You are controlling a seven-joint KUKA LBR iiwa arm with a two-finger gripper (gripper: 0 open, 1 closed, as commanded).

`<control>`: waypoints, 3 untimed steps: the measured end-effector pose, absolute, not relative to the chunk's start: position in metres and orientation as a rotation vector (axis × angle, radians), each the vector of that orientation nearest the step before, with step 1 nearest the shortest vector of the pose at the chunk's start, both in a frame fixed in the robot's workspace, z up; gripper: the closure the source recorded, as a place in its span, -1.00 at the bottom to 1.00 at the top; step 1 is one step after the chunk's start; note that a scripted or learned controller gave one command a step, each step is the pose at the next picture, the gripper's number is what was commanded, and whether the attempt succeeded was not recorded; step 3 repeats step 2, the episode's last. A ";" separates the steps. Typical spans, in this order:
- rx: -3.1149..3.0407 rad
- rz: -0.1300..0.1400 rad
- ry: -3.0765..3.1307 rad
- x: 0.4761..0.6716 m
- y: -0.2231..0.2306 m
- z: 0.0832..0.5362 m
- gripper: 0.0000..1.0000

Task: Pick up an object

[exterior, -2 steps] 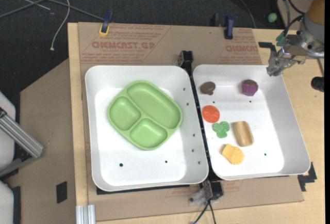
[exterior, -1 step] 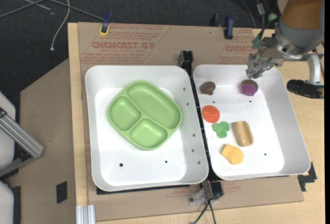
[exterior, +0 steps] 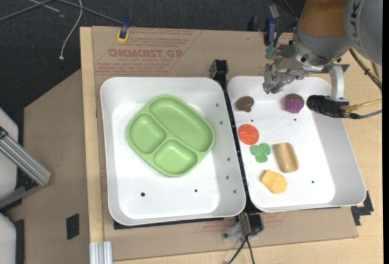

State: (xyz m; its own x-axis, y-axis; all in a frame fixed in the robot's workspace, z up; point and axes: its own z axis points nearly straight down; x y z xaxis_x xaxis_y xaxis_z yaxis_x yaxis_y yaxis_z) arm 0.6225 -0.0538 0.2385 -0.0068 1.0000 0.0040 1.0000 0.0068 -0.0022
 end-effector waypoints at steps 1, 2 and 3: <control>-2.214 -0.006 -2.229 0.639 0.001 0.240 1.00; -2.212 0.000 -2.225 0.641 0.057 0.226 1.00; -2.212 0.000 -2.225 0.641 0.057 0.226 1.00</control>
